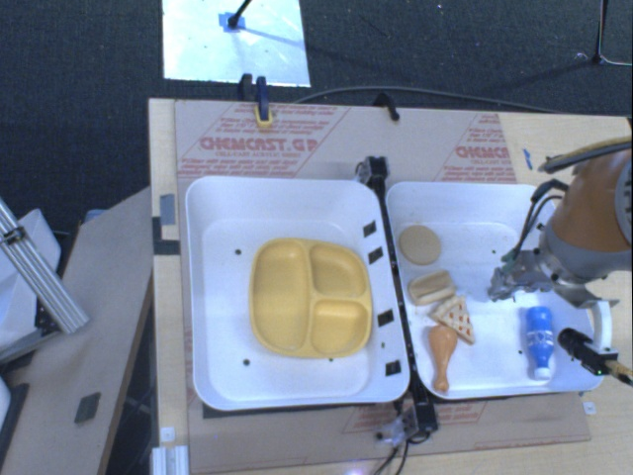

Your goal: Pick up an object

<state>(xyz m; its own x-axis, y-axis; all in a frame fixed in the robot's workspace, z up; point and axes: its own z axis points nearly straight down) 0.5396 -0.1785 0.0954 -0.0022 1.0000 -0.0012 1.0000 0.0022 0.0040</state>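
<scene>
**Gripper low in the right bin**

The gripper (506,283) hangs over the right bin (475,216) floor; whether it is open, I cannot tell. Just right-below it lies a blue bottle (539,340). Left of it sit a bread slice (431,287), pizza wedge (454,318), drumstick (442,355) and round cookie (419,244)

**Even, cool light with glare on the white bins**

The scene is brightly and evenly lit from above, with a slightly cool cast. The two white bins are the brightest surfaces: the left bin (213,295) and the right bin (485,226) are nearly washed out on their floors, with little texture left. Shadows are soft and short, hugging the bin walls and the yellow tray (312,297). A pale sheet (232,28) beyond the bench's far edge glares strongly. The dark floor (79,67) looks grainy. Overall sharpness is modest; the hand (509,283) is a dim, blurry cluster, and small details smear.
</scene>
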